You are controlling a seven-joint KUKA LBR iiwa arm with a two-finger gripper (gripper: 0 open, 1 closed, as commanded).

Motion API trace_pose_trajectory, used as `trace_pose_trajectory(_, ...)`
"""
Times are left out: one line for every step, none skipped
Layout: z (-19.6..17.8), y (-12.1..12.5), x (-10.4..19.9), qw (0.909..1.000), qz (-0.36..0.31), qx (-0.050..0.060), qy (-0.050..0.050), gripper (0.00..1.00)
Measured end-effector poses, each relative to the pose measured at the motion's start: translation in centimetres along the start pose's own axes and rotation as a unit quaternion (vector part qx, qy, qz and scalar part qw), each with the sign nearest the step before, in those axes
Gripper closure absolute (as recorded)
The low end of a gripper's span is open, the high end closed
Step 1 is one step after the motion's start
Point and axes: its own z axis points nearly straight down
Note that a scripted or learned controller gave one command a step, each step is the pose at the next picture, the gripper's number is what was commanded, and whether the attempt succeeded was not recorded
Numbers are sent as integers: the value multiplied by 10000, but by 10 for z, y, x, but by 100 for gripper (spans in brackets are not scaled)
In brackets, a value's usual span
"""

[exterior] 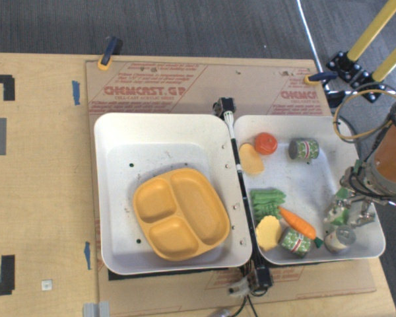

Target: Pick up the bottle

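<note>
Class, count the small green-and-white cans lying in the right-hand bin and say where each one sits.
2. One can lies near the far edge, right of the tomato; the other can lies near the front edge, under the carrot.

The arm (389, 160) is cut off by the picture's right edge, so just its orange band and a slice of the wrist show. The gripper (348, 213), at the right bin's (287, 127) right wall, is a tangle of metal and wire, too fine to tell how its fingers stand. Below it, near the bin's front right corner, lies a small greyish round thing (340, 238), perhaps the bottle's cap end; its body is too blurred to make out. The cardboard sheet's (145, 88) lettering is partly hidden under both bins.
</note>
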Motion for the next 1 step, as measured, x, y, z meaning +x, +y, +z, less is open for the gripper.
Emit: trace_pose_trajectory(-47,-12,-62,9878,-1552,-104,4,100)
